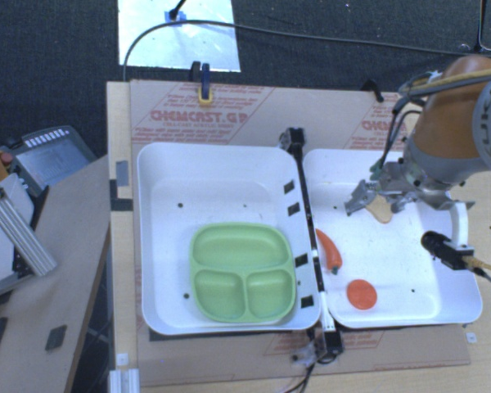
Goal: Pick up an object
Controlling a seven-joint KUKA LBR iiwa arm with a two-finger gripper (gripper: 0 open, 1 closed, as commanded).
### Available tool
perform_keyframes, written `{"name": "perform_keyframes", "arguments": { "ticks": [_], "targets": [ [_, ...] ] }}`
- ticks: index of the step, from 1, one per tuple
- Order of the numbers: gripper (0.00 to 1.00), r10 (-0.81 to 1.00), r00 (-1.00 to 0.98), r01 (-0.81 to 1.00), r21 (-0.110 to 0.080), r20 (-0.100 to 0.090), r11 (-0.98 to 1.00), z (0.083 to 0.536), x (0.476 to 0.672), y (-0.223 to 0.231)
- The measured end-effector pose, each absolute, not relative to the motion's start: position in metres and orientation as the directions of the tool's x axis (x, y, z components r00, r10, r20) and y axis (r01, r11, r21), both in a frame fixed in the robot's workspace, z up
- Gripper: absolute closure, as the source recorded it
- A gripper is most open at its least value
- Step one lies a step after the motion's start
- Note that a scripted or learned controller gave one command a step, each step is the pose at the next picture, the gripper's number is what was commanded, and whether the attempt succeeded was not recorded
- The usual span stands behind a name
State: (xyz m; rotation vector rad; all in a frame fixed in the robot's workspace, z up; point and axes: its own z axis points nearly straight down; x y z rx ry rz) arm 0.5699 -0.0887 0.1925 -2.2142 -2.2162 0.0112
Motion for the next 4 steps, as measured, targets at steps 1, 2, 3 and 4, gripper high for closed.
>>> {"name": "perform_keyframes", "arguments": {
  "ticks": [1,2,3,4],
  "targets": [
    [0.00,1.000,-0.003,1.000,0.001,0.000,0.003,0.199,0.573,-0.089],
    [0.00,1.000,0.000,1.000,-0.004,0.001,0.000,0.139,0.566,-0.093],
    [0.00,1.000,-0.001,1.000,-0.003,0.001,0.001,0.087,0.565,-0.092],
    [1.00,1.000,-0.001,1.000,0.003,0.000,0.001,0.101,0.567,-0.093]
  ]
}}
